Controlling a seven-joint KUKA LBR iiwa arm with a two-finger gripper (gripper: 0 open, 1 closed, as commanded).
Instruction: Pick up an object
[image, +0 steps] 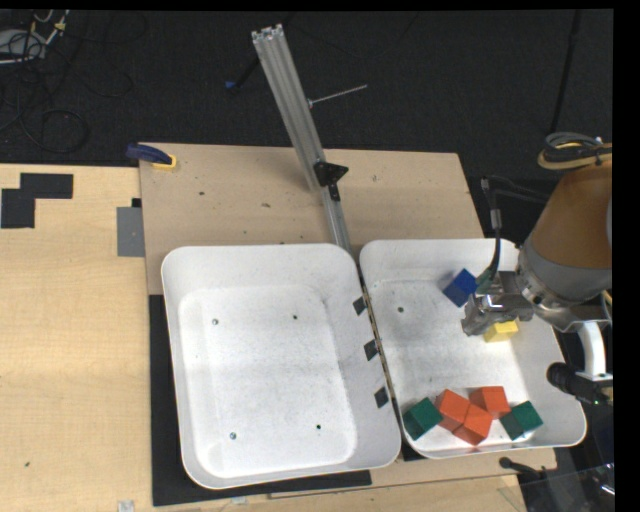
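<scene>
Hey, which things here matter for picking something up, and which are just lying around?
For the job: claw, yellow block, blue block, orange blocks, green blocks, right bin.

Lying about: left bin, aluminium rail, blue clamp.

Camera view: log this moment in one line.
tool over right bin | above yellow block | blue block beside | grasp unconfirmed

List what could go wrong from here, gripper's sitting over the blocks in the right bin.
1. The gripper sits right over the yellow block with the blue block close beside it; closing could nudge one and miss both.
2. The yellow block lies mostly hidden under the gripper, so a grasp may be off-centre and slip.
3. The orange blocks and green blocks are packed against the right bin's near wall, leaving little room for a later pick.
</scene>
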